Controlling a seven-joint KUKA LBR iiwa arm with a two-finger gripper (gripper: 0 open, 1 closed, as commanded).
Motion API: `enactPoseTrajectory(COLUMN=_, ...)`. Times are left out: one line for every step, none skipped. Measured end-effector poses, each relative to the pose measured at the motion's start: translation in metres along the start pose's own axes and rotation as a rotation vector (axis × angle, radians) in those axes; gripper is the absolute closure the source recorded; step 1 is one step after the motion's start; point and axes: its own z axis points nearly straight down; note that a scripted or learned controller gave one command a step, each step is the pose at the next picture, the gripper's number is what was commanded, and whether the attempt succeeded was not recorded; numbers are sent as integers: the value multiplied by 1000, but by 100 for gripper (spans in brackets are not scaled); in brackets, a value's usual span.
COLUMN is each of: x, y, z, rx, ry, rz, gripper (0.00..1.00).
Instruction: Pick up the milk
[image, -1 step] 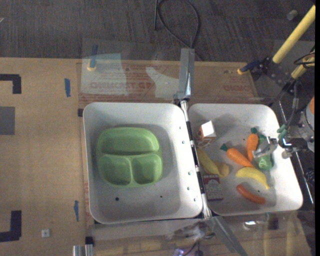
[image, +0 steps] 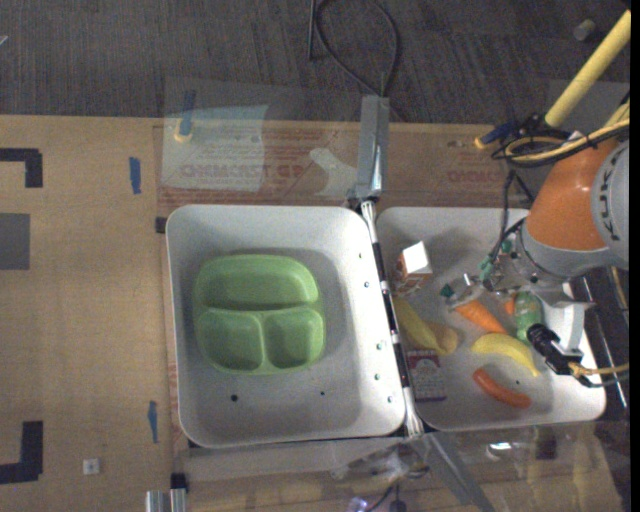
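Note:
A small carton with a white top, which looks like the milk, stands at the back left of the right bin. My gripper hangs low over the middle of that bin, to the right of the carton and apart from it. It sits just above an orange carrot. The grey arm with its orange band reaches in from the right and hides the bin's back right part.
The right bin also holds two yellow bananas, a red sausage, a green bottle and a flat red-and-white box. A green divided plate lies in the left bin.

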Motion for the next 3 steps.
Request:
enactPoseTrajectory(x=51, y=71, z=-9, rx=4, ry=-4, rz=82, gripper=0)
enactPoseTrajectory(x=17, y=89, z=-47, rx=5, ry=1, rz=53, gripper=0)
enactPoseTrajectory(x=19, y=90, z=-58, rx=2, ry=-2, rz=48, gripper=100)
